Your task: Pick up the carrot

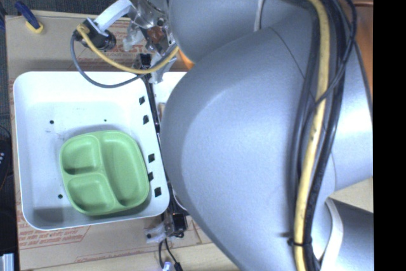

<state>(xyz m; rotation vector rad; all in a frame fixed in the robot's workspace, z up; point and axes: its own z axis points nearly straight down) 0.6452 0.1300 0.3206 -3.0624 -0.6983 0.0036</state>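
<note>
Carrot (pixel 184 60): probably the small orange sliver peeking out at the arm's edge, just right of the gripper (pixel 147 35) and near the top rim of the bins. Too little of it shows to be sure it is the carrot or whether it lies in the right bin or is lifted.

The gripper sits at the top of the view, above the far rim of the left bin (pixel 32 136), wrapped in yellow and black cables (pixel 104 60). Its state cannot be told from here; the tip is cluttered with hardware and nothing is clearly seen held. The big grey arm (pixel 266 136) covers nearly all of the right bin.

The left bin holds a green divided plate (pixel 104 171), well apart from the gripper.

Step in hand, as a guess: approach or grasp attempt near the bins' far edge, around the orange bit. No confirmed grasp.

Next move calls for lining the gripper up over the orange piece, closing on it squarely, then lifting straight up clear of the rim between the bins.
</note>
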